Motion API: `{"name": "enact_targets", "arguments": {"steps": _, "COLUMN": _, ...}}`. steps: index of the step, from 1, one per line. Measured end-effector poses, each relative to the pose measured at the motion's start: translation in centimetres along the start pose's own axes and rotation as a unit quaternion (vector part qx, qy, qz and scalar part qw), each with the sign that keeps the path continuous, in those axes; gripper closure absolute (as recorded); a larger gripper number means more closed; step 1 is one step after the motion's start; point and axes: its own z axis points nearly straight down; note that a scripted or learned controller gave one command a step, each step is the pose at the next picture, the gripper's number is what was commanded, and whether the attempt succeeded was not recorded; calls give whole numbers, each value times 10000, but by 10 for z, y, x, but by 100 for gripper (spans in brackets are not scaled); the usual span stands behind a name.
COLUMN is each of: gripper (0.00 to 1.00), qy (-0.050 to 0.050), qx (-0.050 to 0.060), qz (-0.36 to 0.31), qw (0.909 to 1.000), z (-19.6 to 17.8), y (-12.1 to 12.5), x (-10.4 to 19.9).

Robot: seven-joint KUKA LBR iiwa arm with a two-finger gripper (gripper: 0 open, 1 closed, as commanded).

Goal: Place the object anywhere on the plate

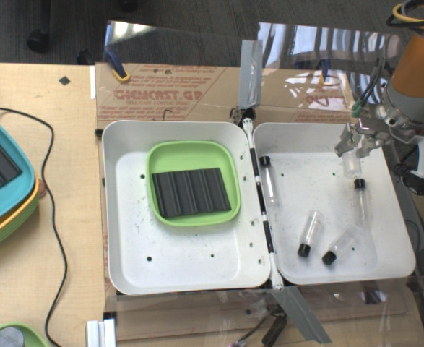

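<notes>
Vials lie scattered in the right bin [385, 266]: one [309, 233] and another [339, 248] near the front, a third [360, 197] farther back, a fourth [266, 178] along the left wall. The gripper [352, 147] hovers over the far right corner; whether it's open or closed, I can't tell. The green plate [161, 159], ribbed dark mat inside, sits in the left bin [125, 251].

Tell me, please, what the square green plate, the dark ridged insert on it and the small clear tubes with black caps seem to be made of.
The square green plate looks like matte moulded plastic: even colour, soft rounded rim. The dark ridged insert on it may be rubber or plastic; it is dull, with parallel grooves. The small clear tubes with black caps are transparent, glass or clear plastic, since the white bin shows through them.
</notes>
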Motion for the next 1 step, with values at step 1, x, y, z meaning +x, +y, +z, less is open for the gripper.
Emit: {"name": "enact_targets", "arguments": {"steps": 1, "gripper": 0, "qy": 0, "qx": -1, "qz": 0, "qw": 10000, "z": 0, "y": 0, "x": 0}}
